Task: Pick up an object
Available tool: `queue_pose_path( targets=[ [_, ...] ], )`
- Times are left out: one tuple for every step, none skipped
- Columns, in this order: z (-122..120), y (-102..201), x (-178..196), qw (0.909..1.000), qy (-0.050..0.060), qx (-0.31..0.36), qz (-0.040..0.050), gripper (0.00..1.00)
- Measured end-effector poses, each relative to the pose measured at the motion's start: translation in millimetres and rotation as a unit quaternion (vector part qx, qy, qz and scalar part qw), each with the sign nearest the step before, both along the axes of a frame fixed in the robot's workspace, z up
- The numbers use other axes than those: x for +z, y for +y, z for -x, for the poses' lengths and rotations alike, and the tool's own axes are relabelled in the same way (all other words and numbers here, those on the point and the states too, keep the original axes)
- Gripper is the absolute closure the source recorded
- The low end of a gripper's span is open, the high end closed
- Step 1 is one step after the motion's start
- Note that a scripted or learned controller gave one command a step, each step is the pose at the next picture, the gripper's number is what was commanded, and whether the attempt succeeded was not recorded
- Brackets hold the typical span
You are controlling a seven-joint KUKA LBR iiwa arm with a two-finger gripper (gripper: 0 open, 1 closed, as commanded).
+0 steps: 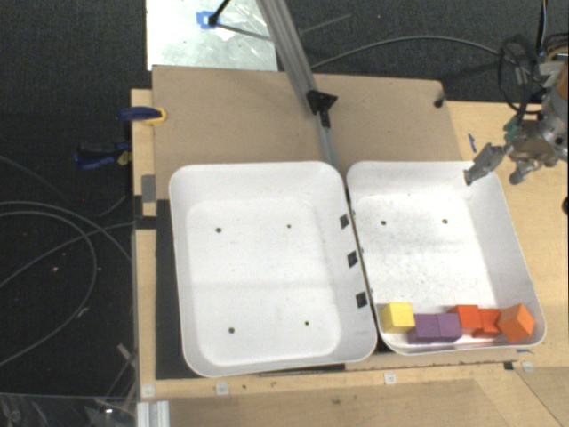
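Blocks: you've got a row of them along the near wall of the right bin [498, 229], all touching or close to it. From that row's left end: yellow block [397, 316], purple block [435, 327] (looks like two purple pieces pressed together, can't tell for sure), red-orange block [475, 319], and an orange block [516, 322] tilted in the bin's near right corner. Yellow touches purple, purple touches red-orange, and orange sits just beside red-orange.

Pincer [499, 168] is at the far right corner of the right bin, above its rim, well apart from the blocks. Its two fingers are spread, with nothing between them. You can see the arm's wrist [553, 123] coming in from the right edge, cables bunched above it.

Left bin [204, 194] sits beside the right one, their inner edges touching, with small black tabs along the seam. Both rest on the brown tabletop [231, 114]. A grey pole [289, 38] slants across the far side, down to the gap between the bins. A blue and yellow clamp [142, 114] grips the tabletop's far left edge.
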State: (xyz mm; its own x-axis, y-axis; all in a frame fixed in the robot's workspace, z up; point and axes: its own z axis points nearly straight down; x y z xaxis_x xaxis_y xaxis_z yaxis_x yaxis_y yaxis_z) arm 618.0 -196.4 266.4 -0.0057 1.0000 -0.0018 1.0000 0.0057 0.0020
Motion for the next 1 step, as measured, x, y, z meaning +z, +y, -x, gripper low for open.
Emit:
queue_pose_path(
  targets=[
    [28.0,73.8,-80.5,1.0,0.005,0.003,-0.0033,0.0]
  ],
)
